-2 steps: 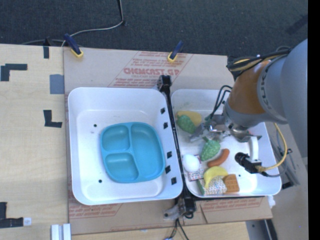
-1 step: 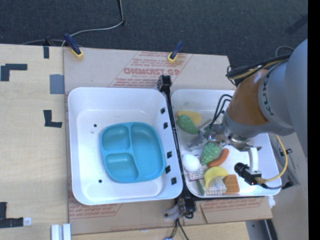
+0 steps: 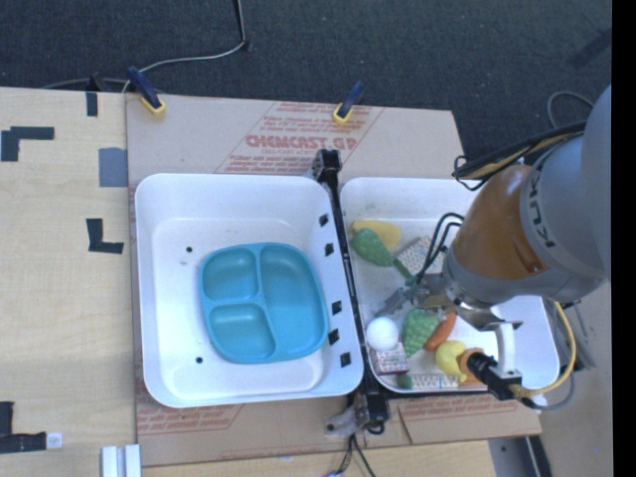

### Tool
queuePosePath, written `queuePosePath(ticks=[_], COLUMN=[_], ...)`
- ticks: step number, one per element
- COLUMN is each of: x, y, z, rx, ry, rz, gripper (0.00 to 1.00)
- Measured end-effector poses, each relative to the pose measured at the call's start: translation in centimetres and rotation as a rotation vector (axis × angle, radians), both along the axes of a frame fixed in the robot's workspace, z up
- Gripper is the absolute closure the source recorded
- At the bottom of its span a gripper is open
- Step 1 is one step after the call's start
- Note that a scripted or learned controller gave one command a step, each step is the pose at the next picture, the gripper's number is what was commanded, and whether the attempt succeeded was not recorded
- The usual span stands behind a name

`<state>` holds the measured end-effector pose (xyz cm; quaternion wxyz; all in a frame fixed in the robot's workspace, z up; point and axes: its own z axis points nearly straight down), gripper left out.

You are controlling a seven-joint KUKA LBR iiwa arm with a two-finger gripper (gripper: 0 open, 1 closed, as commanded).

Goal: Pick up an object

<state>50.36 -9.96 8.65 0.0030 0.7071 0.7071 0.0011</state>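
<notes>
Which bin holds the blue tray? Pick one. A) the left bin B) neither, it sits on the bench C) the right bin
A: the blue tray lies flat inside the left bin, while the right bin holds the small toys under the arm.

The grey arm (image 3: 586,207) enters from the right, orange band (image 3: 502,229) above the wrist, gripper (image 3: 415,294) pointing down-left.

Grey rounded arm (image 3: 586,217) with orange band (image 3: 502,232) and black cables (image 3: 497,162).
</notes>
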Motion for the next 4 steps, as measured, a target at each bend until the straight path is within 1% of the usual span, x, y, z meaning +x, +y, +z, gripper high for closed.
queuePosePath(ticks=[1,2,3,4], x=[3.5,-1.3,-1.2,-1.9], y=[-3.0,-0.7,-0.7,7.9], z=[0.4,0.0,1.0,13.2], rx=[0.003,0.001,-0.001,0.004], ry=[0.007,0.0,-0.001,0.006], rz=[0.0,0.0,-0.001,0.002], gripper=[0.0,0.0,1.0,1.0])
